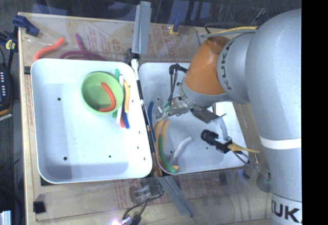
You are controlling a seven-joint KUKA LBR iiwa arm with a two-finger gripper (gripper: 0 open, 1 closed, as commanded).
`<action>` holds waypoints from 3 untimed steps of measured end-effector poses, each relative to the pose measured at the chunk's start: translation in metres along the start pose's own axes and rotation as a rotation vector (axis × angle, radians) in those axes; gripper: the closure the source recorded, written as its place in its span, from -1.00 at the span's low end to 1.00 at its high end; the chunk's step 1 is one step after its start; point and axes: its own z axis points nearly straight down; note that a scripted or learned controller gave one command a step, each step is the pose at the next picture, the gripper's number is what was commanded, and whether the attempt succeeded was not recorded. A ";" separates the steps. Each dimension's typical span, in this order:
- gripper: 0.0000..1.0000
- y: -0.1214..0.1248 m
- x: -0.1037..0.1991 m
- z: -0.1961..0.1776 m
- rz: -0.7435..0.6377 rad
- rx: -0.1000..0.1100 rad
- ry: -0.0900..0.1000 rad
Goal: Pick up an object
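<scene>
Camera view: green bowl (102,92) (left bin (77,162)) holds red strip (108,97).

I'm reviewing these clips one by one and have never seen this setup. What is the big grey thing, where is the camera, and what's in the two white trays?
The camera looks down at a slant on a bench. The grey shape with the orange band is a robot arm reaching in from the right; its hand hangs over the right bin, among flexible strips, green, tan and pale. I can't tell whether it holds anything. The left bin has a green bowl with a red strip in it, and coloured strips beside it.
</scene>
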 end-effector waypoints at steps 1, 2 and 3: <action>1.00 0.063 0.065 -0.084 0.192 0.009 0.014; 1.00 0.077 0.012 -0.164 -0.116 0.003 0.013; 1.00 0.114 0.092 -0.112 -0.061 0.008 0.015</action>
